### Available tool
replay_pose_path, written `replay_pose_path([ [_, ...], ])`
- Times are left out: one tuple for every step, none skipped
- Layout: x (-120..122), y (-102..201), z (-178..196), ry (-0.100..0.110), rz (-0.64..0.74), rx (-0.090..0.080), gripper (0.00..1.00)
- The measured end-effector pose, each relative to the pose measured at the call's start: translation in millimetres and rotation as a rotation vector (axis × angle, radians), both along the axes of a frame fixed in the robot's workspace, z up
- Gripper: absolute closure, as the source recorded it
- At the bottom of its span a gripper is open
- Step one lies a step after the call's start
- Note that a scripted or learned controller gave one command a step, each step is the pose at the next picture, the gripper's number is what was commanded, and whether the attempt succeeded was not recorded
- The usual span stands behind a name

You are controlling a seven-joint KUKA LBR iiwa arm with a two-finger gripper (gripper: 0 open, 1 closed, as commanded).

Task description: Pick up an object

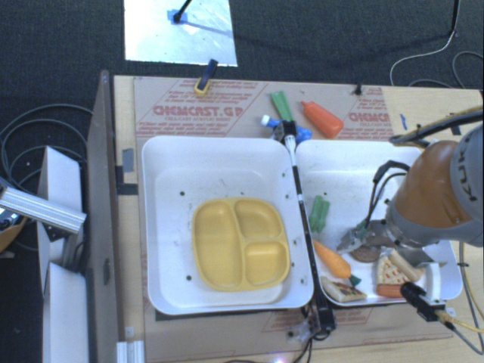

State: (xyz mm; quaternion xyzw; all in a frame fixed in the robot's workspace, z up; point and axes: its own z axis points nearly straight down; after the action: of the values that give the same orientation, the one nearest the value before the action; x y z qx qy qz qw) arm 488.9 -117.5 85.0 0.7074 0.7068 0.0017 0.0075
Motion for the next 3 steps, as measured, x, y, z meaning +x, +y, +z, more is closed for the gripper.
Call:
replay_pose_path([
  [19.8, -80.4, 80.0, 0.005, -0.001, 0.003, 0.00],
  [27.9, -8.1, -1.8, 0.016, 0.010, 0.012, 0.00],
  [28.7, -12.8, 12.6, 0.011, 0.005, 0.008, 1.00],
])
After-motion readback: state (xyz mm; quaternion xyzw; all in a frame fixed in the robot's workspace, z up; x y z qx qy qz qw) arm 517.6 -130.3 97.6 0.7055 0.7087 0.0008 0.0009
